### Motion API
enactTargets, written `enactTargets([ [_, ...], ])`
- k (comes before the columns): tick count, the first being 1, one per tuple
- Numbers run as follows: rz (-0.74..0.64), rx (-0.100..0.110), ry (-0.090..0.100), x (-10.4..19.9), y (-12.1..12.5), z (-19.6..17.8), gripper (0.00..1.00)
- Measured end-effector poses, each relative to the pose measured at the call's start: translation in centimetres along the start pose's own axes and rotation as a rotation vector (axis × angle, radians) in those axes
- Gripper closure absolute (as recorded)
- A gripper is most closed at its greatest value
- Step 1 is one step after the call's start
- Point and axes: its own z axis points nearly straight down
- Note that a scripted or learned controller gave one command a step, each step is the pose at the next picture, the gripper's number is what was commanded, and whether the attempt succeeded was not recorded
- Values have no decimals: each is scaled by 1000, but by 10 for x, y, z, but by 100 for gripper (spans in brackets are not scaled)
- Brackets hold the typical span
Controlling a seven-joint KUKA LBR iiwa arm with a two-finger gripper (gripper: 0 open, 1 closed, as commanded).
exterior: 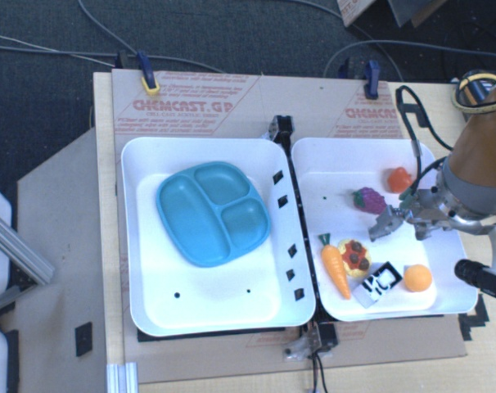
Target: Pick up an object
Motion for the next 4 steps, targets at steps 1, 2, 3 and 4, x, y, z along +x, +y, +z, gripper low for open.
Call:
enactTargets([
  [1, -3, -11, -2, 0, 3, -5, 0],
  [2, -2, -7, -1, -7, 8, 53, 0],
  [3, -2, -14, 0, -6, 10, 102, 0],
  [4, -3, -21, 1, -5, 12, 88, 100],
])
